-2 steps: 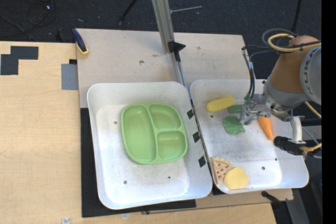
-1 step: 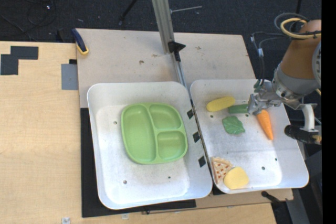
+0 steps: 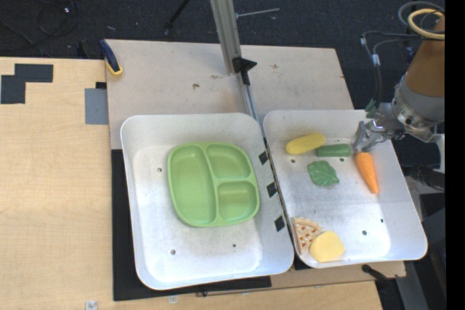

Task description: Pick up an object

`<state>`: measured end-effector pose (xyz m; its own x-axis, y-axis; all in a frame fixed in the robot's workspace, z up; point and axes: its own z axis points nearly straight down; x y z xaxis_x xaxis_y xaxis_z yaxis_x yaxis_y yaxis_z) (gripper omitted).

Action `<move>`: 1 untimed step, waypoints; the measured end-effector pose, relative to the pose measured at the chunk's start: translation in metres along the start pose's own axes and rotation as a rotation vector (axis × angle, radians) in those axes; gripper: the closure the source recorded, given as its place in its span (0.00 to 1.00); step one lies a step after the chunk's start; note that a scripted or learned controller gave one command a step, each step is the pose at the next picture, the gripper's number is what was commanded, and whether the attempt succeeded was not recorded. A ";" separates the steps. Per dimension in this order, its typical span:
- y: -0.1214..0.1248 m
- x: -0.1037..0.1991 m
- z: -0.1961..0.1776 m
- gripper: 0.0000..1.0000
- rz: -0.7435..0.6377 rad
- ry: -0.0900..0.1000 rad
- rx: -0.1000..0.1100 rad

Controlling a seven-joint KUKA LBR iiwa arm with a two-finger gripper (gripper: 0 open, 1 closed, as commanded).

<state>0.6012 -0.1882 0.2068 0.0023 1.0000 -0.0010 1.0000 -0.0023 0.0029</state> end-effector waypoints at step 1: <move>0.001 -0.001 -0.038 1.00 -0.003 0.000 0.000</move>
<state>0.6019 -0.1891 0.2450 -0.0006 1.0000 -0.0011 1.0000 0.0007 0.0027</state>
